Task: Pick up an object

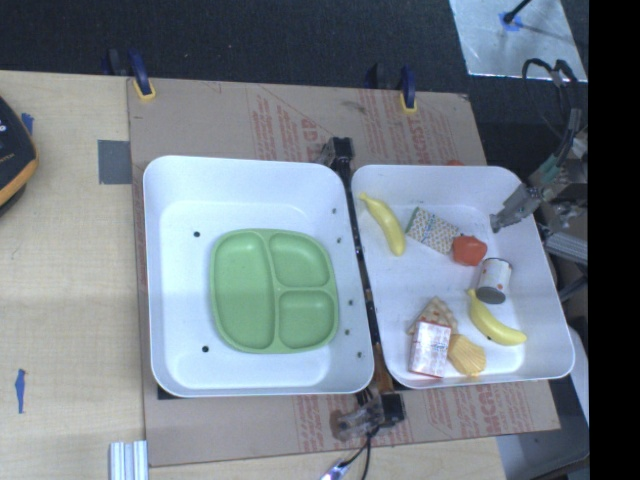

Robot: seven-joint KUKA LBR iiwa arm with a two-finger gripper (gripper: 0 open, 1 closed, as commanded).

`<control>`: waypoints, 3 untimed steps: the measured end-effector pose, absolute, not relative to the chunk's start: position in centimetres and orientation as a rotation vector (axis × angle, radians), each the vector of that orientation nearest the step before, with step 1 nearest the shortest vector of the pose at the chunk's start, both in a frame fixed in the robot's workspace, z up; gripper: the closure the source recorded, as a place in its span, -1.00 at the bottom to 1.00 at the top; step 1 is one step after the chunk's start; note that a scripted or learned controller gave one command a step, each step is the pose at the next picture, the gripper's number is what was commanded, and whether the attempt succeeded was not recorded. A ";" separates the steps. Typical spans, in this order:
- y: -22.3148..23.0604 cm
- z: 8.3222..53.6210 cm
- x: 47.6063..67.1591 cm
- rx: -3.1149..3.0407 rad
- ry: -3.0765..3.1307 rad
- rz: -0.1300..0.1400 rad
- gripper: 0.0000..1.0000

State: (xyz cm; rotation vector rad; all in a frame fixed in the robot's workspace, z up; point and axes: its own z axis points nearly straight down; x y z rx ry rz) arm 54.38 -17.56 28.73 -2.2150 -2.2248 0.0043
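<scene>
The gripper (508, 214) hangs at the right bin's (400, 368) far right rim; whether it's wide or narrow, I cannot tell. A red object (468, 250) lies just left of it.

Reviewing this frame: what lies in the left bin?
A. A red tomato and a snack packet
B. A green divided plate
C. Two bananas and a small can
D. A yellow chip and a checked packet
B. The green divided plate lies alone in the left bin, while the bananas, the small can and the other small items all lie in the right bin.
</scene>
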 end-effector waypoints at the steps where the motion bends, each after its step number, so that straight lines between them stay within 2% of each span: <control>1: -15.5 16.4 52.2 -2.213 -2.224 0.006 -1.00; 2: -11.1 9.1 49.5 -2.213 -2.225 0.005 -1.00; 3: -11.2 10.1 49.5 -2.210 -2.228 0.007 1.00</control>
